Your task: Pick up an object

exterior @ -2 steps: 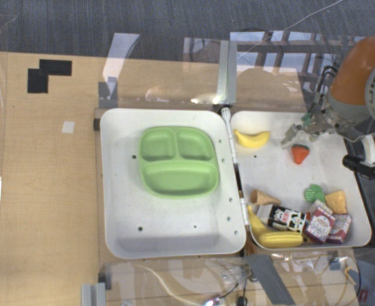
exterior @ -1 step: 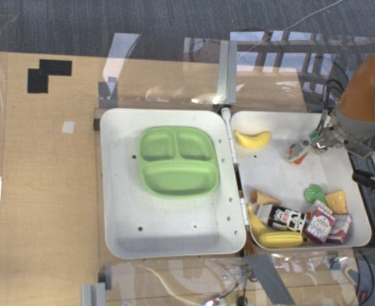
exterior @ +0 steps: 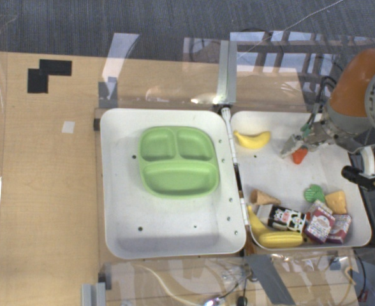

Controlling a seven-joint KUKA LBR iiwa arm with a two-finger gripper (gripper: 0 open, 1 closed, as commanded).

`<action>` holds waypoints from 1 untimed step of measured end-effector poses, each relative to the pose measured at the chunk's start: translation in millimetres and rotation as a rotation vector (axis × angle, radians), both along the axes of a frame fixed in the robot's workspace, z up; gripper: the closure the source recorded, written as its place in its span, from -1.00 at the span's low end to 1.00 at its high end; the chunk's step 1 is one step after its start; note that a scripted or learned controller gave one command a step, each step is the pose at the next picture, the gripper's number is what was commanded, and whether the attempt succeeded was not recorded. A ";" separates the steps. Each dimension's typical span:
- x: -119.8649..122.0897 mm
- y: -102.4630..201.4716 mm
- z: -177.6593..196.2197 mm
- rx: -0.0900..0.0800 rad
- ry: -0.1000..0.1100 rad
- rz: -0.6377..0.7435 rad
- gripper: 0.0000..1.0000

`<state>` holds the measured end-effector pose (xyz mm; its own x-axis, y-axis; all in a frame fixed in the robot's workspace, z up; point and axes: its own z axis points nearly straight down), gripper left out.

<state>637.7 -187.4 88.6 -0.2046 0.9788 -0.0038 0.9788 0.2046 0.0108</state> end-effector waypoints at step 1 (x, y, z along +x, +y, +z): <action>-9.1 78.3 1.0 0.003 -0.001 0.024 -1.00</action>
